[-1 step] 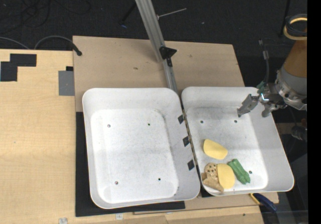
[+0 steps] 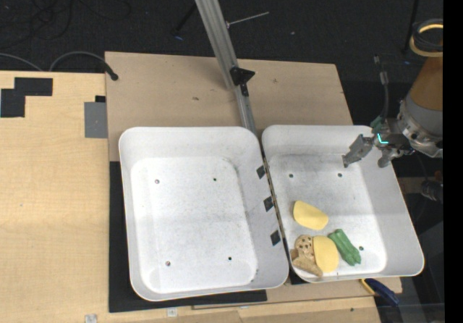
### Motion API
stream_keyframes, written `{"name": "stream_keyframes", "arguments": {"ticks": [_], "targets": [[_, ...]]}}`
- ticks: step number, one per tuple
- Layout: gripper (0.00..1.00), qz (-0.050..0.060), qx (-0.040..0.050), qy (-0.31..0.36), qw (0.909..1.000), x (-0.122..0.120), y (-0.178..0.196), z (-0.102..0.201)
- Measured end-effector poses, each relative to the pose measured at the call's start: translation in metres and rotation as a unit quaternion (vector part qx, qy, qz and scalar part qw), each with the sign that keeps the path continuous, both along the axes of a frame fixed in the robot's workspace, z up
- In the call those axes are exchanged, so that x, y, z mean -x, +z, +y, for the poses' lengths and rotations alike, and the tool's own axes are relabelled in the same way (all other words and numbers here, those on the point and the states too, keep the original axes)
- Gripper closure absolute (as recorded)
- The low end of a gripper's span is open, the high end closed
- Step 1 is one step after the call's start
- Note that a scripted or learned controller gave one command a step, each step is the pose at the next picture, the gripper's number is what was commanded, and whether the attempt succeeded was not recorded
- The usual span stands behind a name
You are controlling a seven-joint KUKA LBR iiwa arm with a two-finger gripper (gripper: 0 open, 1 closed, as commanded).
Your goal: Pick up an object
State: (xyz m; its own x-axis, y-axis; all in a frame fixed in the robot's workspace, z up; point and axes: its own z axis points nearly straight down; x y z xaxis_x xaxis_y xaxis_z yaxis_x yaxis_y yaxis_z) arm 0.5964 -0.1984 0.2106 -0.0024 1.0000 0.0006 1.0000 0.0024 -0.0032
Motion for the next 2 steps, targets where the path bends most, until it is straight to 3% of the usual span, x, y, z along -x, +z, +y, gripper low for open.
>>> {"name": "stream_keyframes", "arguments": {"ticks": [2], "targets": [[0.0, 0.002, -0.0009, -0.002, 1.0, -0.002, -0.117, -0.001]]}}
